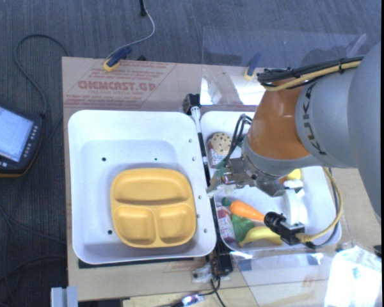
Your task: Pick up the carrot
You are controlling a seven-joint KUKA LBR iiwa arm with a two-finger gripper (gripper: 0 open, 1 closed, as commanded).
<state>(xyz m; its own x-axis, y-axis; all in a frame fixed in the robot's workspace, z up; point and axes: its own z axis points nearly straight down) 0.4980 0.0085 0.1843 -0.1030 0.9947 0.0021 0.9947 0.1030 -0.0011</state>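
The carrot (247, 210) is orange with a green top and lies in the right bin (320, 238), near its front left. It rests flat and nothing grips it. My gripper (225, 178) hangs just above and to the left of the carrot, close to the wall between the two bins. The broad orange-banded wrist covers much of the right bin behind the gripper.
A banana (264, 236) and a green item (242, 228) lie just in front of the carrot. A speckled round item (219, 143) sits at the bin's back left. The left bin (89, 139) holds a yellow divided tray (153, 206). A handheld screen (9, 138) lies far left.
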